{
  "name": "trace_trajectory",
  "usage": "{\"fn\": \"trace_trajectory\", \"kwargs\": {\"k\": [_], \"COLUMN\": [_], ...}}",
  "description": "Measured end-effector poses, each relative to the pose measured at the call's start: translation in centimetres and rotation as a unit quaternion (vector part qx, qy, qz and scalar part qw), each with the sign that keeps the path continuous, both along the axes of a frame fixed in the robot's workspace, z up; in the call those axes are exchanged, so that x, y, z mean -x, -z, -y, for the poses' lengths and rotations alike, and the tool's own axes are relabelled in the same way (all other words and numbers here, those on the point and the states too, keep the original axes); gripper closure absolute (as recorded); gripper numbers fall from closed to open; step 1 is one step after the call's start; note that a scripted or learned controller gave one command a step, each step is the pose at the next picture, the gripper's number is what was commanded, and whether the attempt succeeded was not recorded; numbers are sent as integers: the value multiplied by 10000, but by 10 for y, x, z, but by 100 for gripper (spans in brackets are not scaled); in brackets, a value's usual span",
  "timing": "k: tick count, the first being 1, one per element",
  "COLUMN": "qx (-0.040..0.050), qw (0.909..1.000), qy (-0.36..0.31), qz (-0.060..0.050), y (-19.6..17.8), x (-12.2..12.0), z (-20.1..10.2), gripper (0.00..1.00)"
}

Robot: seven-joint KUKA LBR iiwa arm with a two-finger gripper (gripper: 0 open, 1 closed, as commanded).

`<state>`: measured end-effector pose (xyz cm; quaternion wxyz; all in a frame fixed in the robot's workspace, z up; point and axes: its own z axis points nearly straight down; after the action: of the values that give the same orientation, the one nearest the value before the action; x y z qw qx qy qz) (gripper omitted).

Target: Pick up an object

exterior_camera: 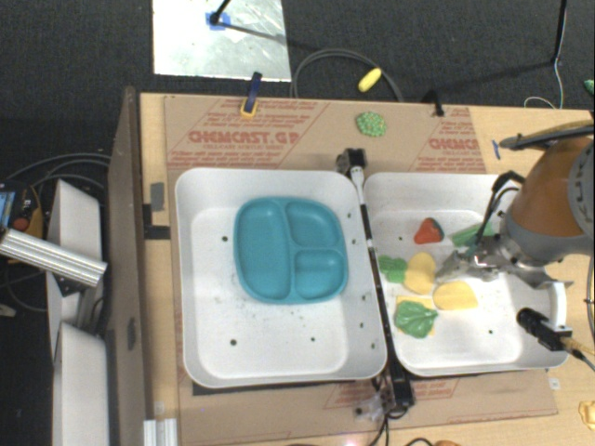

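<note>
Right bin point(465, 356): green leaf piece point(415, 317) nearest | yellow pieces point(455, 295) mid-bin, tool point(462, 264) low over them, finger state cannot be told | red piece point(428, 231) beyond | left bin point(209, 342): blue divided plate point(289, 250).

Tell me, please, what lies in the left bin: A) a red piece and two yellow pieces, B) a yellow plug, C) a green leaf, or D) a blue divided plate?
D: the blue divided plate lies alone in the left bin, while the red, yellow and green pieces are in the right bin.
</note>
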<state>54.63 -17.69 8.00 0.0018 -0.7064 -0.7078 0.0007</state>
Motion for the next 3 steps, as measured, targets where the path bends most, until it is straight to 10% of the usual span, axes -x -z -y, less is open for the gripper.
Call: {"fn": "trace_trajectory", "kwargs": {"k": [1,2,3], "qx": [7,14,4], "qw": [10000,10000,10000], "qy": [-39,8,-32], "qz": [56,28,45], "y": [-6,-13,-5], "x": [-63,-50,-88], "z": [-39,-22,-60], "gripper": [0,0,0]}}
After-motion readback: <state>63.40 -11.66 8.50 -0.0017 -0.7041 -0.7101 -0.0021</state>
